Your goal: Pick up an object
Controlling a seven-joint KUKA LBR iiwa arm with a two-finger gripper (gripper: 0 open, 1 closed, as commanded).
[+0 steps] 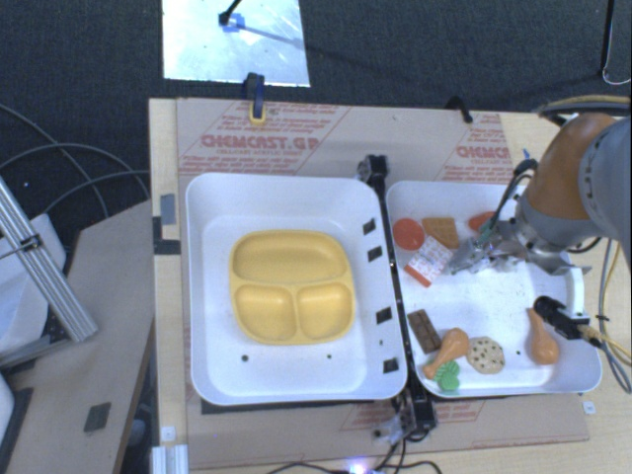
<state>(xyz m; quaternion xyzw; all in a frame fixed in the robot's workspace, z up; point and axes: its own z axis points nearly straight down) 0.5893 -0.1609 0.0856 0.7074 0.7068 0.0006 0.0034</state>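
gripper (472, 258) low in right white bin (513, 383) | finger state: cannot tell | red-white flat packet (428, 262) just beside tips | risk: nudges packet, closes on nothing

Small toy foods (453, 349) lie scattered in the right bin (513, 388).

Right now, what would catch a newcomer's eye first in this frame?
The yellow divided tray sits alone in the left bin. The right bin holds scattered toy food, including a cookie near its front. The gripper reaches in over the right bin from the right.
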